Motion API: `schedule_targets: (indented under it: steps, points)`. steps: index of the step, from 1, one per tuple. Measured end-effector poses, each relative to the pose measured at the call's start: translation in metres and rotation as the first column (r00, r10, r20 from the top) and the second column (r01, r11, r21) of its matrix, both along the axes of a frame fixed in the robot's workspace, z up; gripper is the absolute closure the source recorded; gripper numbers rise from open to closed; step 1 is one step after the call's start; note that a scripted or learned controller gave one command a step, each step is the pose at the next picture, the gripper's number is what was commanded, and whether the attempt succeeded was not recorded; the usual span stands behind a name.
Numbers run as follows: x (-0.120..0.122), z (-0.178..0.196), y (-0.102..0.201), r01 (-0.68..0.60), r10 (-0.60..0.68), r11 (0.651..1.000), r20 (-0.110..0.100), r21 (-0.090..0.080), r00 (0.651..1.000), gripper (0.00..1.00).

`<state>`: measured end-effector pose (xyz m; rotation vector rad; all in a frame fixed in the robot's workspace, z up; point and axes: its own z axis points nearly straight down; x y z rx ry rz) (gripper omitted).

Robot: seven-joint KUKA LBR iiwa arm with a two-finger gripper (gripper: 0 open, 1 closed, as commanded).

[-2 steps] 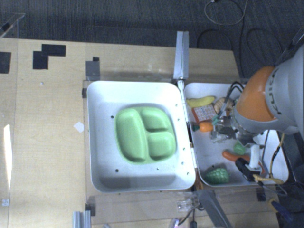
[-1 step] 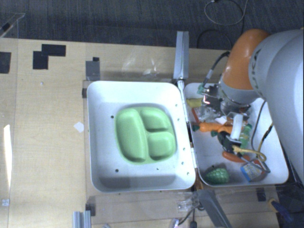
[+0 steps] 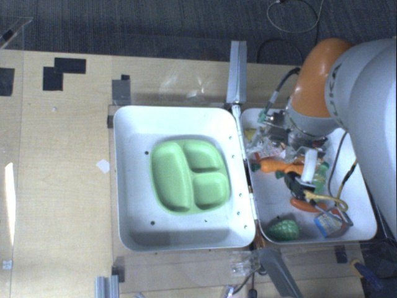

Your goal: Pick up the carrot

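Orange carrot, long and slim, lying roughly level across the upper left part of the right-hand white bin, close to that bin's left wall, its right end hidden under the arm's wrist hardware, its left end free.

One camera looks down on the bench from above at a slight slant, far enough off to take in both bins. The left bin sits near the middle of the view, the right bin toward the right edge. Dark floor runs along the top. The arm enters from the right.
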<state>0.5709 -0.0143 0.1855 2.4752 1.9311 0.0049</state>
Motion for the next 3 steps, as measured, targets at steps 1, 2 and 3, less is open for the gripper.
schedule_targets:
  steps: [1, 2, 3]
  points:
    - [0.001, -0.001, 0.035, -0.069, 0.069, 0.998, -0.001, 0.000, 0.998, 0.00]
    - [-0.032, 0.000, -0.020, -0.318, 0.318, 0.948, 0.000, -0.002, 0.948, 0.00]
    - [-0.082, -0.070, -0.070, -0.335, 0.335, 0.942, -0.001, -0.001, 0.942, 0.00]
